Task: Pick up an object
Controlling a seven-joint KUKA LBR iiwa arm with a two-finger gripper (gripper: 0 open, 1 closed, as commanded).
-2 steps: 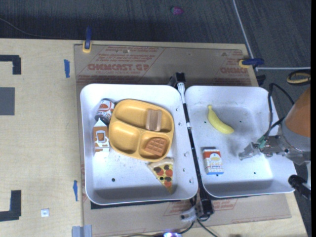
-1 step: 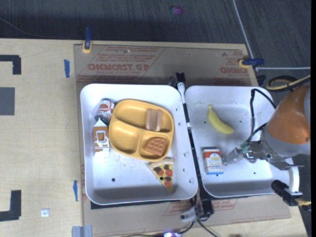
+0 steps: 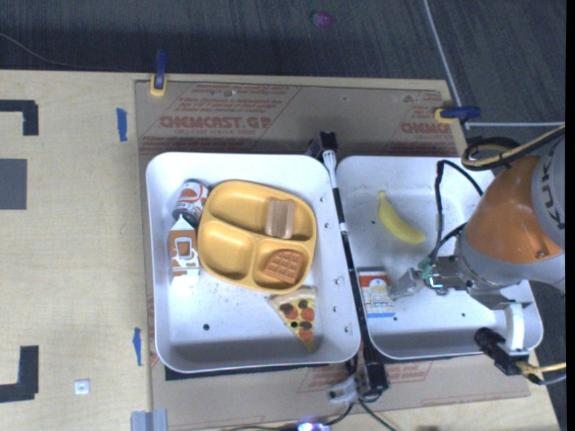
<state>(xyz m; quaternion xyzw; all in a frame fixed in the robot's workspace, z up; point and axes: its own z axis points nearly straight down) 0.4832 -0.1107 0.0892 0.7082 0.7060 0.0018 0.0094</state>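
Near the right bin's (image 3: 503,335) front wall lies a small red-and-white carton (image 3: 376,295), with the claw (image 3: 406,283) just beside it; whether the claw is open or closed cannot be told. A banana (image 3: 398,222) lies farther back. The arm's (image 3: 521,227) bulk hides the bin's right side.

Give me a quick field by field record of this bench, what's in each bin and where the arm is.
left bin: yellow divided tray with a waffle and a brown block in its compartments; a can and small carton beside the tray; pizza slice near the front edge
right bin: banana; small box at the left wall
arm: reaching in from the right, over the right bin
gripper: low, just right of the small box; grip not discernible
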